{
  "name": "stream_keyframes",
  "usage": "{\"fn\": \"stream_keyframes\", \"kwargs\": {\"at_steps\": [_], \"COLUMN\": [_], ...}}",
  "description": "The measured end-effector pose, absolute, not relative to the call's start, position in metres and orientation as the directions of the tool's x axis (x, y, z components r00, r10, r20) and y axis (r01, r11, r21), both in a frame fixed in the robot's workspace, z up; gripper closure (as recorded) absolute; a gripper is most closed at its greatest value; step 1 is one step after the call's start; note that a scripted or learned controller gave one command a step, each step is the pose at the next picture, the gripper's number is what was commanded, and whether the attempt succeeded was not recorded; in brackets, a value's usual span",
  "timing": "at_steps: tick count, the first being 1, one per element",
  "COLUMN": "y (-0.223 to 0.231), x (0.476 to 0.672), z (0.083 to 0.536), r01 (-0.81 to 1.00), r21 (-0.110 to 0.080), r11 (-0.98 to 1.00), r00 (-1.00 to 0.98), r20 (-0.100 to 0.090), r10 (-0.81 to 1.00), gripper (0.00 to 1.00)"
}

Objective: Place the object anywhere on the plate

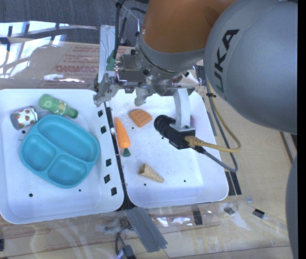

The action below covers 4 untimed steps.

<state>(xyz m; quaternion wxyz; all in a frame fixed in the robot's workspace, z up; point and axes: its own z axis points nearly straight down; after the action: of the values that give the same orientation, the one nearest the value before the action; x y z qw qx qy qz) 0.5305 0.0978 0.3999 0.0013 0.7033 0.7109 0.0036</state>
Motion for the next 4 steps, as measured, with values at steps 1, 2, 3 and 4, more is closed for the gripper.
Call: {"fn": "stream_keyframes", "kwargs": {"at_steps": [1, 2, 3, 4], "y": [0.100, 0.054, 0.064, 0.048], "x": [0.530, 0.480, 0.477, 0.477], "z": [0.405, 0.348, 0.321, 0.335], "r01": [1.000, 1.000, 1.000, 1.000], "r21": [-0.004, -0.006, -0.004, 0.000], "r11": [0.020, 0.006, 0.009, 0.007], "r00": [-0.020, -0.006, -0.009, -0.007], "r20": [-0.001, -0.002, -0.001, -0.001], "r10": [1.000, 1.000, 1.000, 1.000], "gripper": [1.00, 1.00, 1.00, 1.00]}}
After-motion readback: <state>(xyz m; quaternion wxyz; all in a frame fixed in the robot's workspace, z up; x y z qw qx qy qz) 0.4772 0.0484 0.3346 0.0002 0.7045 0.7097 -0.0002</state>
